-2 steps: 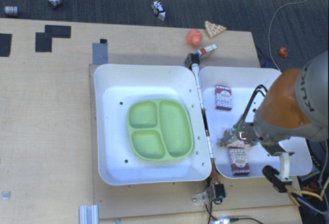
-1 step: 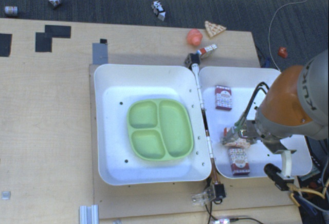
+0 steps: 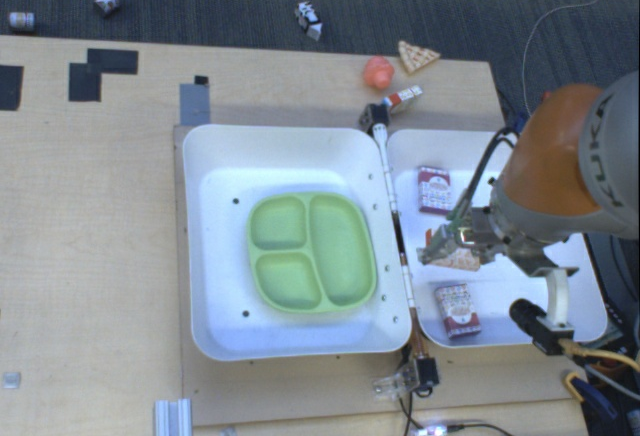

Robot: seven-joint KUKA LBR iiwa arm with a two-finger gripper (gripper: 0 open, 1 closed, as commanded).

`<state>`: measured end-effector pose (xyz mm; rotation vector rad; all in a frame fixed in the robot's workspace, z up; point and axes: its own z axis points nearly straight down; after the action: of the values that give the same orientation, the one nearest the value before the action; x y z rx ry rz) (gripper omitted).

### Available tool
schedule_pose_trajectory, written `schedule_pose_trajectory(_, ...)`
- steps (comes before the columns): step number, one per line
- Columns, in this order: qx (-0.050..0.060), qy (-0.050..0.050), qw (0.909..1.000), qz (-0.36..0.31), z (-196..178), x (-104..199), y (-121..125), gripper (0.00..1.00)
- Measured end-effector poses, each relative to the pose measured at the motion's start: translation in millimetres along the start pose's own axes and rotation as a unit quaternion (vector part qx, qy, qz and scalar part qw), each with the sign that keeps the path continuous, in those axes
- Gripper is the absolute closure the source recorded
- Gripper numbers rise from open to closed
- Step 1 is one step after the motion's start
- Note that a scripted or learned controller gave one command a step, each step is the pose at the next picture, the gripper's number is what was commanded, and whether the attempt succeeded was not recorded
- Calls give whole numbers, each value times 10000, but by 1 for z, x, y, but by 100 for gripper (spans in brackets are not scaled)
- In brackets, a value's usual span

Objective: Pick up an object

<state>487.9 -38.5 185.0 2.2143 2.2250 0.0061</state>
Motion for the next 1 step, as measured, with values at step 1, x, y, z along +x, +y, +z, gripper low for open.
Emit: schedule_pose_trajectory(1, 6, 0, 10000, -6, 0, 16, 0, 100)
